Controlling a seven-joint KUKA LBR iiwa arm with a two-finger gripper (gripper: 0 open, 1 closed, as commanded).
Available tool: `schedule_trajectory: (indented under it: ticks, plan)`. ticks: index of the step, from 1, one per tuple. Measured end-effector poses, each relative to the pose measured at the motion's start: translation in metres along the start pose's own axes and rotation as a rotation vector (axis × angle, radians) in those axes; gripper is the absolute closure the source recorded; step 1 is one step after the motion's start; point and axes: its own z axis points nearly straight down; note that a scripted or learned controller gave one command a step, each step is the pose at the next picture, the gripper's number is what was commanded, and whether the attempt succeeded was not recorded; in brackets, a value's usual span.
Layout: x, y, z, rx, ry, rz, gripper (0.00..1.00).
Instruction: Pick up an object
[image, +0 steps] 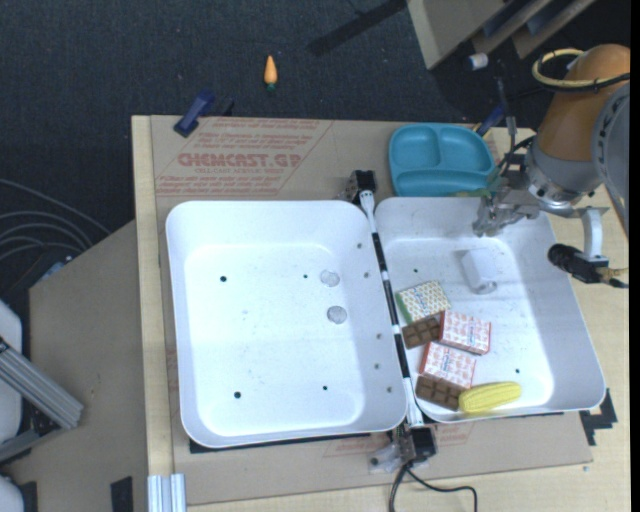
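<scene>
Task is at the start; nothing is picked yet, as far as the view shows.

The arm (585, 110) comes in from 3 o'clock and sits over the far corner of the right bin (570, 330), at about 1 o'clock of that bin. The gripper (492, 222) hangs near the bin's top edge, just beside the blue tray (440, 158), which lies outside the bin at 12 o'clock. Too small and dark to judge its opening; I cannot tell if it is wide or narrow. Nothing is visible in it.

Candidate objects all lie in the right bin:
- white block (478, 268), near the bin's middle, at 6 o'clock from the gripper, closest to it but apart
- green patterned packet (423, 299) at 9 o'clock of the bin, near the divider
- brown chocolate bar (421, 329) touching that packet's lower edge
- red patterned packets (458, 347), stacked or overlapping, at 6 o'clock of the bin
- second brown bar (437, 391) at 7 o'clock, near the corner
- yellow corn cob (488, 397) at 6 o'clock, touching that bar, against the near wall

The left bin (200, 400) holds two small round grey discs (333, 296) near its 3 o'clock side.

Left to do, by my judgement: move over one object, descend, close, lift. The white block looks like the shortest reach.
</scene>
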Motion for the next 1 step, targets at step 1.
schedule_trajectory:
  ticks: [1]
  plan:
    - [0.0494,-0.0569,-0.0890,0.003,0.002,0.001,1.00]
